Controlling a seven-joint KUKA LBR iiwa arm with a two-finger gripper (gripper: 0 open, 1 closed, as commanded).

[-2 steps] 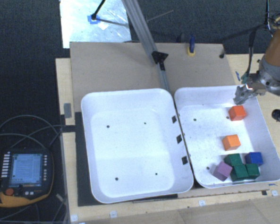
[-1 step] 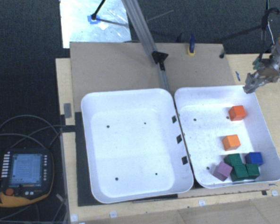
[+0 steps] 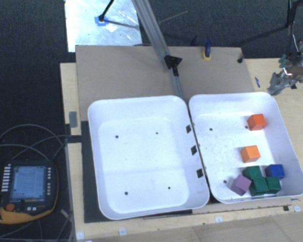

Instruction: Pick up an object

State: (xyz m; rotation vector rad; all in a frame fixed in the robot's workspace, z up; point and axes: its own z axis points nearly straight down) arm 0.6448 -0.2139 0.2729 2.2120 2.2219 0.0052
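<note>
Six small blocks lay in the right bin (image 3: pixel 284 130), all toward its right wall. A red-orange block (image 3: pixel 256 122) sat alone near the far right corner, and an orange block (image 3: pixel 250 153) rested apart from it, about midway down the right side. The remaining four crowded the bin's near right corner: a purple block (image 3: pixel 241 184) tilted at the left of the cluster, a dark green block (image 3: pixel 254 173) just beside it, a blue block (image 3: pixel 275 171) to the right, and a second green block (image 3: pixel 264 186) touching the near wall. The left bin (image 3: pixel 99 146) stood edge to edge with the right one on a brown board covering the surface (image 3: pixel 138 67). The hand (image 3: pixel 287 76) hung beyond the right bin's far right corner, outside its rim and above the surface's right edge, well apart from every block; how far its parts stood open could not be told, and nothing was seen in its grip. A control pendant (image 3: pixel 26 189) with trailing cables lay off the surface's left edge.
</note>
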